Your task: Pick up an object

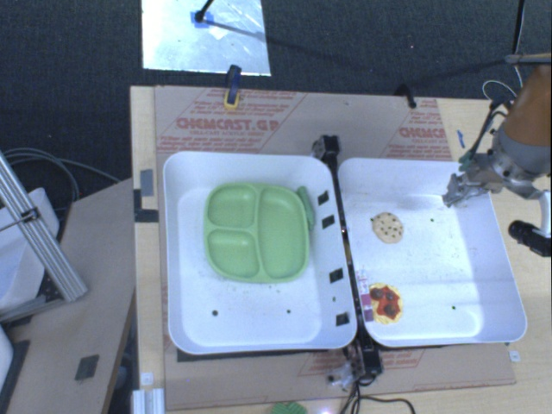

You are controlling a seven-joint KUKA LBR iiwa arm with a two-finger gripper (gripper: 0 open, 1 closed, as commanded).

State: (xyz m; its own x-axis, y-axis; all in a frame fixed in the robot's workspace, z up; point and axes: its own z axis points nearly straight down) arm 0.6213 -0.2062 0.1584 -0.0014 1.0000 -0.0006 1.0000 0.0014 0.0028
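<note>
You'll find the round cookie [387, 228] flat in the right bin [492, 266], without a clear long axis. The pizza slice [385, 302] lies nearer you. The gripper [454, 192] hangs over the bin's far right; you cannot tell how its jaws stand.

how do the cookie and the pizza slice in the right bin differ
The cookie is round and pale tan with dark chips; the pizza slice is yellow-orange with red topping. The cookie lies out on the open floor of the right bin, nearer the gripper; the pizza slice sits against that bin's left wall, nearer the front. The pizza slice looks slightly larger. Both are small, flat, lie in the same bin, and neither is touched by the gripper.
</note>
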